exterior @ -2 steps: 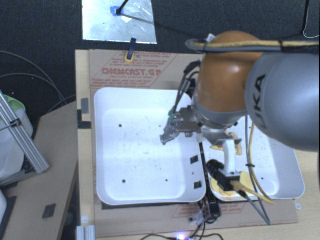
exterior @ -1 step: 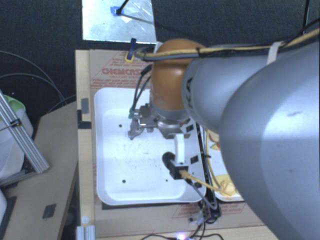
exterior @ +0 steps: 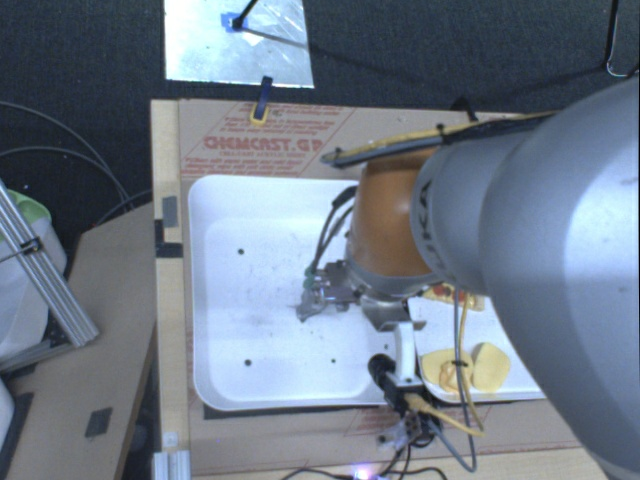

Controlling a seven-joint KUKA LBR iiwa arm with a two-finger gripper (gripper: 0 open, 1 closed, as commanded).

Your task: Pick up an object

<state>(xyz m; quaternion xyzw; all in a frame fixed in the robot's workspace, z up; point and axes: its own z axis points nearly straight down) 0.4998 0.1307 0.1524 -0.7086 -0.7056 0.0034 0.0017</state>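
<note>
The grey arm with its orange band (exterior: 388,223) reaches in from the right and covers most of the right bin. My gripper (exterior: 322,296) hangs low over the middle right of the left white bin (exterior: 225,268), close to the bin floor. I see no object in it. A pale yellow object (exterior: 478,368) lies in the right bin, near its front edge, below the arm. A small red and yellow piece (exterior: 440,292) peeks out beside the wrist.
Cables and a black connector (exterior: 385,373) dangle from the wrist over the divide between the bins. A cardboard sheet (exterior: 265,138) lies behind the bins, and a silver plate (exterior: 238,28) farther back. Aluminium framing (exterior: 40,278) stands at the left.
</note>
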